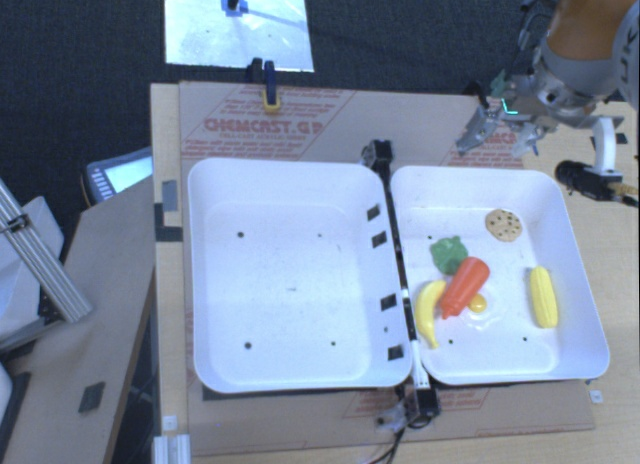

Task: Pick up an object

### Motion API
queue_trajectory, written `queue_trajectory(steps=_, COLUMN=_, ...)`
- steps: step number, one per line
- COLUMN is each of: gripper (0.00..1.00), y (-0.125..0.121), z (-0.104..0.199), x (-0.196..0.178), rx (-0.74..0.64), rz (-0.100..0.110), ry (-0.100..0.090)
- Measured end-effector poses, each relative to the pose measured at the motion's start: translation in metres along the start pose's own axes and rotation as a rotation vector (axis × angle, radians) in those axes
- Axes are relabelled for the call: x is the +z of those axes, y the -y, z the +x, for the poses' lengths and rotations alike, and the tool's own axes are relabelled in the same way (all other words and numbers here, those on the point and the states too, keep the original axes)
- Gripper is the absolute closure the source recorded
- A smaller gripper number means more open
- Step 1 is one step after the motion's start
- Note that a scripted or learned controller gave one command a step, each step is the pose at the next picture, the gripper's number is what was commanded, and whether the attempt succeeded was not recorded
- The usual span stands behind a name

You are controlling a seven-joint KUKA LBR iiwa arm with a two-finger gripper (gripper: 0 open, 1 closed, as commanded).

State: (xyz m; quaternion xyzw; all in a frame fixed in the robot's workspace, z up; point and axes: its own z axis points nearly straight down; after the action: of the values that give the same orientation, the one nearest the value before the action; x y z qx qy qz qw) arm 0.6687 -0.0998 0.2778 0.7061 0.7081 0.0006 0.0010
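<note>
The toys are all lying in the right bin (575,252), below and in front of the gripper (497,124). Nearest to it, a round cookie (504,224) is resting by the bin's far side. Farther down, a green broccoli piece (449,252) is touching the top of an orange carrot (465,285), which is leaning across a yellow banana (429,313) at the inner wall. A small fried egg (479,307) is sitting just beside the carrot's lower end, and a corn cob (542,296) is lying apart toward the outer wall. The gripper is hovering above the cardboard beyond the bin's far rim, carrying nothing; whether its fingers are apart or together I cannot tell. The left bin (290,272) is sitting well off to its side.
</note>
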Motion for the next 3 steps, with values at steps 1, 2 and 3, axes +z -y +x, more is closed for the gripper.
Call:
queue_trajectory(steps=1, gripper=0.0, y=0.003, z=-0.064, x=0.099, rx=0.006, rz=0.008, ry=0.001)
queue_trajectory(steps=2, gripper=0.0, y=0.053, z=-0.02, x=0.056, rx=-0.003, rz=0.0, ry=-0.002)
queue_trajectory(steps=3, gripper=0.0, y=0.128, z=-0.025, x=0.06, rx=0.004, rz=0.006, ry=-0.001)
